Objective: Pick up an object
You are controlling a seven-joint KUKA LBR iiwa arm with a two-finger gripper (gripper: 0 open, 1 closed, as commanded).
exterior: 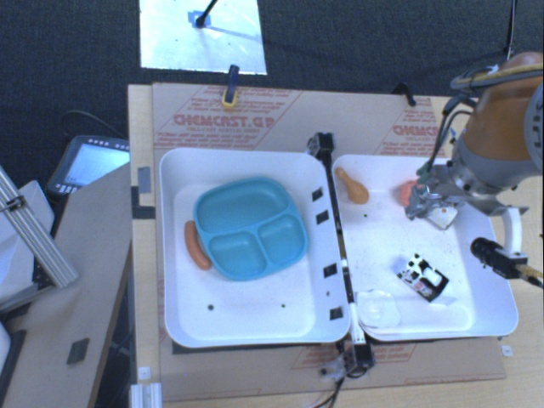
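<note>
In the right bin [476, 313] my gripper [422, 204] hangs low near the far right. It sits right beside a small salmon-red object [405, 193], partly covering it. A white piece [443, 218] lies just under the gripper's right side. An orange drumstick-shaped toy [351, 185] lies at the bin's far left. A black-and-white object [422, 277] rests near the middle front, and a clear lid-like piece [378, 308] sits at the front left corner.
The left bin [174, 304] holds a blue divided plate [251, 227] and an orange sausage [196, 245] to its left. A black divider [333, 228] runs between the bins. The arm's grey and orange body [501, 121] overhangs the right bin's far corner.
</note>
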